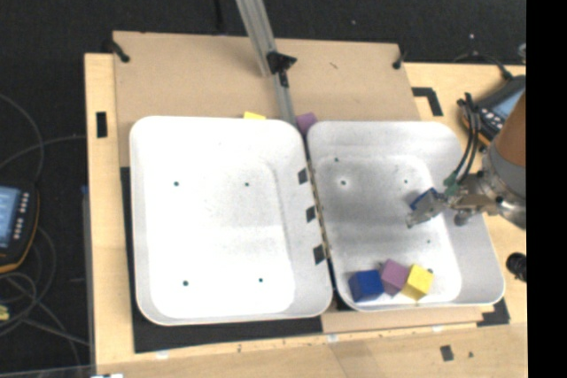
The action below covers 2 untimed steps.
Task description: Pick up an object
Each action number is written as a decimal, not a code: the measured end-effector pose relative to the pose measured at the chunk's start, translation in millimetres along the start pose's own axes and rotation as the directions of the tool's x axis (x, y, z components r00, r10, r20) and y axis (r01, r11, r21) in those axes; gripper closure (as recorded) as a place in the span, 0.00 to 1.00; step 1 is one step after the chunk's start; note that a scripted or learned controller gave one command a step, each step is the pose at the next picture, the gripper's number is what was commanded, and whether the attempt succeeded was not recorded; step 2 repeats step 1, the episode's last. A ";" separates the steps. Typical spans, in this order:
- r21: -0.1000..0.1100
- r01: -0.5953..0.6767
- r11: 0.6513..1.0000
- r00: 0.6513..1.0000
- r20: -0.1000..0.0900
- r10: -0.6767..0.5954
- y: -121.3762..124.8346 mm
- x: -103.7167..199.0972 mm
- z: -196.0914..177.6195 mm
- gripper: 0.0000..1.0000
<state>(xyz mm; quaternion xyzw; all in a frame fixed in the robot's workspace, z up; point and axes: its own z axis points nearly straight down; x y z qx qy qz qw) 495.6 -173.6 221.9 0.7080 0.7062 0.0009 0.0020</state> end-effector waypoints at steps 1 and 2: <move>-0.006 0.002 1.000 1.000 0.004 -0.002 -10.4 -33.7 -105.6 0.00; -0.006 0.002 1.000 1.000 0.004 -0.002 -10.4 -33.7 -105.6 0.00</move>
